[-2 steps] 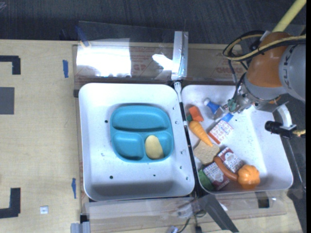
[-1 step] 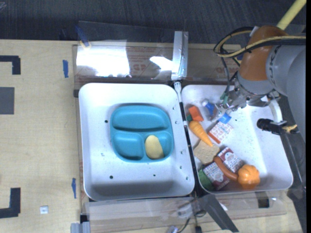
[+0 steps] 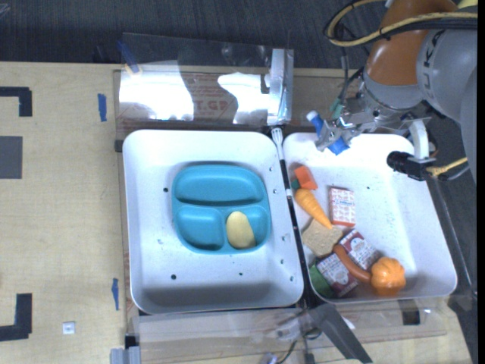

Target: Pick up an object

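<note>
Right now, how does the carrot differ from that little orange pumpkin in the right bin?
The carrot is long and tapered; the pumpkin is round and squat. The carrot lies near the right bin's left wall, partly over a slice of bread; the pumpkin sits at the near edge, beside a sausage. Both are orange toy foods in one bin.

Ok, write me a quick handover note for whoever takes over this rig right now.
Gripper: above the back edge of the right bin, nothing visibly held.
Right bin: toy carrot, small orange pumpkin, red-and-white packet, slice of bread and more toys clustered at the front left.
Left bin: blue divided tray with a yellow lemon-like toy in its lower right compartment.
Done: nothing picked yet.
Left: descend, grasp one object, lift.
</note>
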Controlling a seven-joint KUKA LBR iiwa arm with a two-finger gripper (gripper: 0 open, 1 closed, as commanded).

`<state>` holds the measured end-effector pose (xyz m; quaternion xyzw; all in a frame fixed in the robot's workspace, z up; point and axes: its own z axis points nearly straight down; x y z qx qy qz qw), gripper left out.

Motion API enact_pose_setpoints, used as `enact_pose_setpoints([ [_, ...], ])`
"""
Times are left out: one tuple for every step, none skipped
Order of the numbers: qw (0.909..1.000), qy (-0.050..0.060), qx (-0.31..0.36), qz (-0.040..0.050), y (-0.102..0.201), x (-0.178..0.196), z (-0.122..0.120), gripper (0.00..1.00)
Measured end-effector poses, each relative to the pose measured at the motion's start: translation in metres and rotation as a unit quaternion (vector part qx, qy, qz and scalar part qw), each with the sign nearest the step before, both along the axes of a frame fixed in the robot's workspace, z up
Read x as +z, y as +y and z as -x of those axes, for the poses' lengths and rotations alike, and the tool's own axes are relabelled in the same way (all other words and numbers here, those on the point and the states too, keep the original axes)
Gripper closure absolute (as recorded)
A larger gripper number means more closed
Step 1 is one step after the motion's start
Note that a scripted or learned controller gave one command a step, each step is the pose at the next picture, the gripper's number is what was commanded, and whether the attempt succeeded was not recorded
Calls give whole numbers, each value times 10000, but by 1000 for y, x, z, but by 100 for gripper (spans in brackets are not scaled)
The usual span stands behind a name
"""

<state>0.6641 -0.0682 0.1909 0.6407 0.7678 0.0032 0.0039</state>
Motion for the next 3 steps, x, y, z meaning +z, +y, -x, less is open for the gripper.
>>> enact_pose_setpoints([
  [10000, -3, -22, 8, 2, 99, 5, 100],
  [9959, 75, 905, 1, 52, 18, 72, 100],
  [9999, 76, -127, -3, 34, -9, 65, 100],
])
